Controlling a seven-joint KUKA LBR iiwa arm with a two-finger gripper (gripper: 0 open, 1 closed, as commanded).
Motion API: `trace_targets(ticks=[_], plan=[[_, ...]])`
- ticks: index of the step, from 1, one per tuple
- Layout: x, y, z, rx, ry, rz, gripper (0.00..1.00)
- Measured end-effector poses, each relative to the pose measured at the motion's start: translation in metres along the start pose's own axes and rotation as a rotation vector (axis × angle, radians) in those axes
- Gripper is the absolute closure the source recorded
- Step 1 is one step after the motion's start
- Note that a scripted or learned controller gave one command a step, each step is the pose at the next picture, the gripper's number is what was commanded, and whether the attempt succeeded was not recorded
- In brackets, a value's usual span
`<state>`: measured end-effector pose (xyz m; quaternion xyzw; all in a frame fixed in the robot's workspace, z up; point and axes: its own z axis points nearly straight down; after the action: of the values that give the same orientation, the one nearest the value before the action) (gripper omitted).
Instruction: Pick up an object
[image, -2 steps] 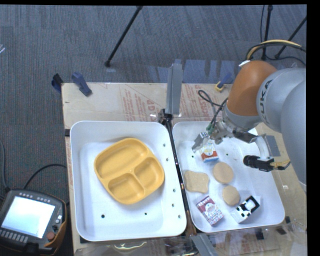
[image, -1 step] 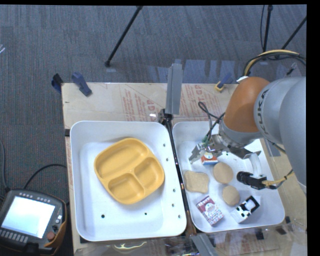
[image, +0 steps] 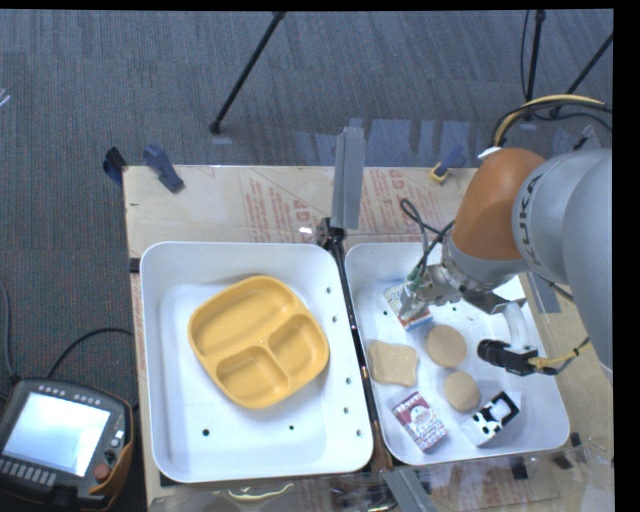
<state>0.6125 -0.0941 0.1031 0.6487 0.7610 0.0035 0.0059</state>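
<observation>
The right bin (image: 545, 425) holds a tan toast-shaped piece (image: 393, 363), two round tan discs (image: 446, 346) (image: 462, 390), a small red carton (image: 420, 421) and a black-and-white object (image: 493, 417). A small green-and-white packet (image: 402, 304) lies at the bin's upper left. My gripper (image: 424, 288) is down at that packet's right edge, reaching in from the right under the orange band of the arm (image: 500, 215). The arm's wrist covers part of the packet, and I cannot tell whether they touch.
The left bin (image: 165, 420) carries a yellow divided plate (image: 259, 340). A grey post (image: 348, 185) stands at the back between the bins. A black cable connector (image: 505, 355) hangs over the right bin. A pendant with a screen (image: 62, 435) lies at the lower left.
</observation>
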Motion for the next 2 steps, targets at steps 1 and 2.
trace_targets(ticks=[1, 2], plan=[[0.0, -0.0007, 0.0012, 0.002, 0.001, 0.001, 0.0], [-0.0008, -0.0006, -0.0063, 0.004, 0.002, 0.004, 1.0]])
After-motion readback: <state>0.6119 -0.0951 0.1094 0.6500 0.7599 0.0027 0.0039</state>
